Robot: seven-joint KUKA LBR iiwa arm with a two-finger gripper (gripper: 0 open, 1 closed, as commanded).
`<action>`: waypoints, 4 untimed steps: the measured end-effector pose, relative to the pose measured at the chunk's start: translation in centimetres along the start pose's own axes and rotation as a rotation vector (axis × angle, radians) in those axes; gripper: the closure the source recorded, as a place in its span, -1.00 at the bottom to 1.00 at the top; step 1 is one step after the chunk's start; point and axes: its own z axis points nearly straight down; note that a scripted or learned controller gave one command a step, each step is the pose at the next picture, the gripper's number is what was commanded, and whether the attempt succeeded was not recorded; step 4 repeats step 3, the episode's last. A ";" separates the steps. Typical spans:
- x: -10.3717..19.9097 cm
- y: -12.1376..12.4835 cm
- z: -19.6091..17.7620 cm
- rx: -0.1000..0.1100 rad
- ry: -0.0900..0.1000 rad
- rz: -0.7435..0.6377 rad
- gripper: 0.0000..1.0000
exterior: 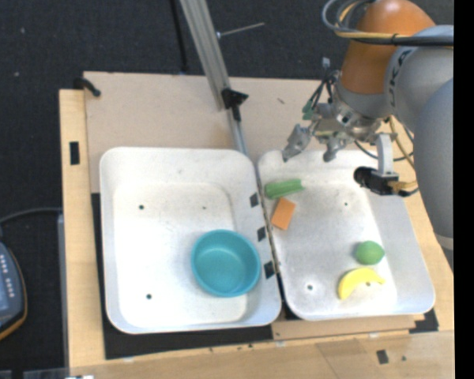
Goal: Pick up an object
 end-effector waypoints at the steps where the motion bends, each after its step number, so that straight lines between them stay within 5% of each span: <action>1: -0.6 0.5 4.5 0.001 -0.001 0.005 -1.00; 2: -0.7 0.5 9.8 0.001 0.000 0.004 -1.00; 3: -0.8 0.7 8.2 -0.009 -0.002 0.004 1.00; 4: -0.8 0.7 8.2 -0.009 -0.002 0.004 1.00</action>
